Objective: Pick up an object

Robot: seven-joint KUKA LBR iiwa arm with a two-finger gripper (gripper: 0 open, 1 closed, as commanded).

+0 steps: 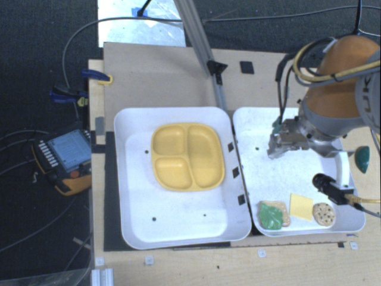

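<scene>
Tool (278, 149) over right bin (262, 177) (cheese slice (301, 207) well apart)

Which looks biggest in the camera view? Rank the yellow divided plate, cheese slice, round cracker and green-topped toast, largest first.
1. Yellow divided plate, by far.
2. Green-topped toast.
3. Cheese slice, close to the toast; that order is unsure.
4. Round cracker.

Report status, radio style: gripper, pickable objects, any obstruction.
Gripper above right bin, holding nothing visible. Green-topped item, yellow slice, cookie along bin's near edge, untouched. Nothing blocking them.
</scene>
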